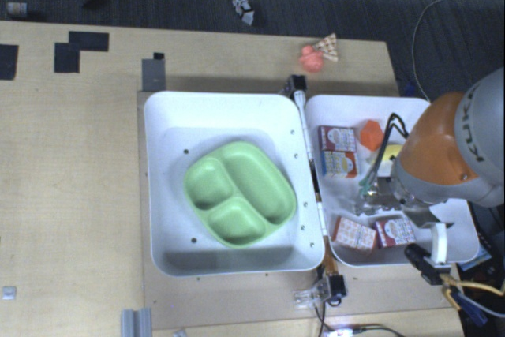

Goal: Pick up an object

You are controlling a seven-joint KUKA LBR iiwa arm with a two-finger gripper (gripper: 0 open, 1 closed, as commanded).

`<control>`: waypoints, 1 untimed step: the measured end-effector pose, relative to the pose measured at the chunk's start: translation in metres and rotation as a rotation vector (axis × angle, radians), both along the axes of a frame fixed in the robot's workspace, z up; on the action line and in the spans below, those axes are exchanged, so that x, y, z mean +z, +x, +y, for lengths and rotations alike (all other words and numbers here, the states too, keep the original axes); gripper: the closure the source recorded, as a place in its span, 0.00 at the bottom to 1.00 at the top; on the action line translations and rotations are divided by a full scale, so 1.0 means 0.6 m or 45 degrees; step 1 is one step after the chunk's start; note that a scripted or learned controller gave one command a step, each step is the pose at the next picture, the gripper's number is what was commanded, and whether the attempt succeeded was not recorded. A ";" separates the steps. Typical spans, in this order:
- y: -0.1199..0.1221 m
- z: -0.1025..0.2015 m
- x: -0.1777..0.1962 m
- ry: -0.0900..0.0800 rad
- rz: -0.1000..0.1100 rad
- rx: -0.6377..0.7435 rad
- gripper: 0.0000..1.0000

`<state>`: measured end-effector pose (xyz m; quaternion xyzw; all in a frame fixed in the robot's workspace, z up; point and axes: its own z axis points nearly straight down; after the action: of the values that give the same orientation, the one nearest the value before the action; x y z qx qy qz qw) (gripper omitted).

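Note:
The right bin (347,258) holds several small red-and-white cartons: two near its far left (338,140) (339,164) and two at its near side (354,234) (394,231). An orange object (371,134) lies at the far side, with a yellow piece (387,155) beside it. My gripper (369,197) hangs low over the middle of this bin, just above the near cartons and below the arm's orange band (434,150). The wrist hides what is under it.
The left bin (158,170) holds a green divided plate (239,191). A pink ball (312,58) and a small striped item (327,48) lie on the bench behind the bins. Cables run at the near right (465,288).

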<state>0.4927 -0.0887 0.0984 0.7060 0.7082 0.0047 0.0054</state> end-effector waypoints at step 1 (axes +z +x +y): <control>0.000 0.000 0.000 0.000 0.001 0.000 0.00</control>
<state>0.4925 -0.0886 0.0983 0.7059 0.7083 0.0046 0.0052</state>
